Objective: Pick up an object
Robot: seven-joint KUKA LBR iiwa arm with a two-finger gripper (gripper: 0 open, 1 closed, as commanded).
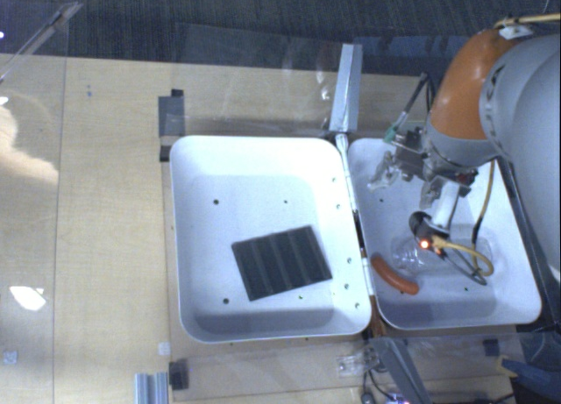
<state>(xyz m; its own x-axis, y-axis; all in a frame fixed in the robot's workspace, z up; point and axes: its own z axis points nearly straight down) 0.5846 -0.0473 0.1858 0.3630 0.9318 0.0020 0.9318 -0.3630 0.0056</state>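
The gripper [384, 174] hangs low over the far left part of the right bin [513, 310], close to the wall it shares with the neighbouring bin. It shows as a cluster of pale, shiny metal parts that blur into the white floor beneath, so it cannot be told whether it is spread or closed. Nothing can be seen held in it.

The arm [491, 104], grey with its orange band, comes in from the right. It covers the far right part of this bin and is cut off by the frame's top and right edges.

Nearer the camera, an orange-red sausage-shaped piece [394, 274] lies on the floor of the right bin, at a slant and just beside the left wall, well apart from the gripper. Touching its far end, or nearly so, is a small clear object [407, 257]. It is see-through and too faint for its shape to be made out.

The left bin [254, 166] holds one thing, a flat black ribbed mat [281, 262]. The mat lies turned slightly askew in the near half, apart from every wall.

Both bins sit side by side on the pale wooden tabletop [96, 236]. A grey metal post [345, 87] stands behind the seam between them. Glare from a clear sheet washes over the left of the tabletop.
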